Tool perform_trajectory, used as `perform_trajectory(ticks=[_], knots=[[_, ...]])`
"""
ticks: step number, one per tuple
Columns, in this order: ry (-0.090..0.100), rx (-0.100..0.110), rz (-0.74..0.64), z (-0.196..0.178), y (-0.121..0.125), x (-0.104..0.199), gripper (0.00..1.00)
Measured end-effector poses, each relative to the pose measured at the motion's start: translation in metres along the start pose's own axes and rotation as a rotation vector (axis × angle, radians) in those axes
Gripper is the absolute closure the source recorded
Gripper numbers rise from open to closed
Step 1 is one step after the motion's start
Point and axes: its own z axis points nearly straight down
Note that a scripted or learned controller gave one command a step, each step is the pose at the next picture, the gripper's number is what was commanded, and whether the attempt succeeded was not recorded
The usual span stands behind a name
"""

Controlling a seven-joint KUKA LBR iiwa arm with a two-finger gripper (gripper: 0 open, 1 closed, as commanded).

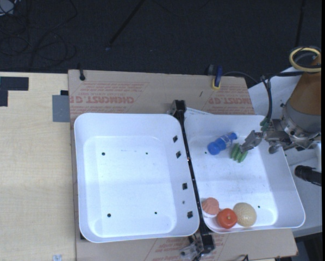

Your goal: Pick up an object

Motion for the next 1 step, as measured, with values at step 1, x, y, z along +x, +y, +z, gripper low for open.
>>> perform_trajectory(ticks=[1], knots=[[0.001,0.003,-0.004,0.0929,0.0233,0.0004,0.00]])
